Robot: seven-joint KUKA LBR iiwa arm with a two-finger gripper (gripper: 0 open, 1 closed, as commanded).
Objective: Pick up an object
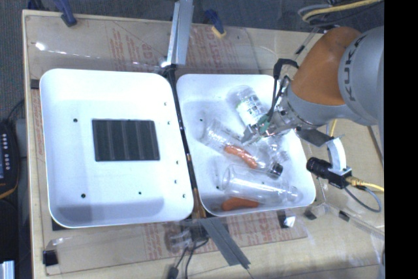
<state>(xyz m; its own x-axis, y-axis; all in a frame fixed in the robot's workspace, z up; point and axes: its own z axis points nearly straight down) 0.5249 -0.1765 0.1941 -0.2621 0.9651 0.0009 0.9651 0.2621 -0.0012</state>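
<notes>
The right bin (196, 91) holds several clear plastic items. A small clear bottle with a green and white label (247, 105) lies near its back. A clear item with an orange piece (228, 147) lies in the middle. A longer clear tube with an orange end (251, 193) lies along the front. A small clear vial with a dark cap (274, 166) lies at the right. My gripper (261, 131) reaches down from the right into the middle of this bin, just in front of the labelled bottle. The wrist hides its fingertips among the clutter.
The left bin (65, 101) has a dark rectangular grille (125, 139) in its floor. A metal bar (179, 29) stands at the back between the bins. Blue clamps (64, 8) sit at the bench's back edge. Cables (339, 6) run at the right.
</notes>
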